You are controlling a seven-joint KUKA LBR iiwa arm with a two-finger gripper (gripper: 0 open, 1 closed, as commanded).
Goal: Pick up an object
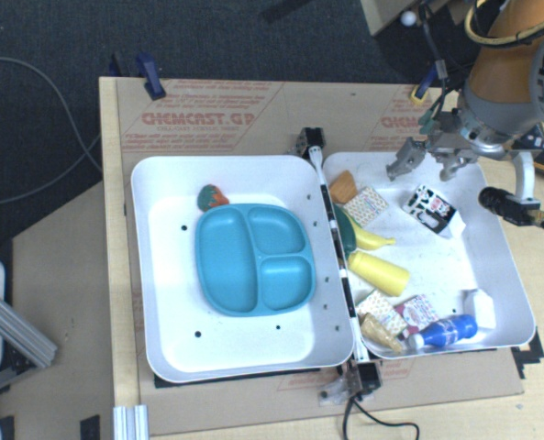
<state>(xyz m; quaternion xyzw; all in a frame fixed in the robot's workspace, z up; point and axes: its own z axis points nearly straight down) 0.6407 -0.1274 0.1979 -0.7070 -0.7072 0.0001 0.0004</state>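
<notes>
Toward the frame's upper right, the grey two-finger gripper (431, 161) is hovering with fingers spread, gripping nothing, just above a small black-and-white printed packet (431, 209) lying in the right white bin (515, 273).

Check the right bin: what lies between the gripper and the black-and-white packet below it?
In the camera view, only bare white bin floor separates the gripper from the black-and-white packet; nothing lies between them.

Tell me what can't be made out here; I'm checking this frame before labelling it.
- Small green-and-orange object in the left white bin: half hidden behind the blue divided plate; too small to identify.
- Green object in the right white bin: mostly tucked against the bin wall.
- Black-and-white packet: print too small to read.
- Grey arm: cut off by the view's right edge.
</notes>
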